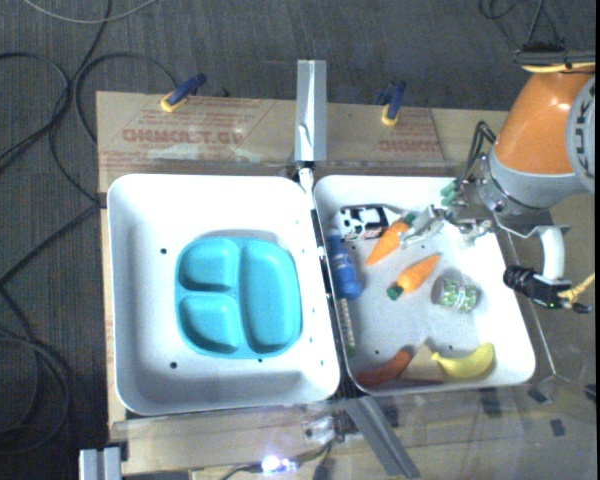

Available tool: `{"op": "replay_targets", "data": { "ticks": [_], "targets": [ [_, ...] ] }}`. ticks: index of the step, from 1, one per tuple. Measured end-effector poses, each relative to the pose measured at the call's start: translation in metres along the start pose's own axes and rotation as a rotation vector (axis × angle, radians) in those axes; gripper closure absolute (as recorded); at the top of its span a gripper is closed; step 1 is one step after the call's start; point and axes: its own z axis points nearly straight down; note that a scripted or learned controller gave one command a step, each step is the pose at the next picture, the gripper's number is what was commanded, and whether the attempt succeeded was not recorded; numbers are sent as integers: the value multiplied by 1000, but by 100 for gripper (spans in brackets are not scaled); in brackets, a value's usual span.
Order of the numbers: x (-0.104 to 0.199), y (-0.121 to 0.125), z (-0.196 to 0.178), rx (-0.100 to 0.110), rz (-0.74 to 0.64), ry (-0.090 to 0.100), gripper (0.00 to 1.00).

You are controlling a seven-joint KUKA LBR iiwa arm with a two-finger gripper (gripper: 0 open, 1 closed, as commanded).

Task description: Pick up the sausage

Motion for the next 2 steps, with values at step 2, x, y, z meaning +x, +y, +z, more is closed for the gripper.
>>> {"op": "replay_targets", "data": {
  "ticks": [2],
  "targets": [
    [28, -83, 120, -12, -117, -8, 0]
  ]
}}
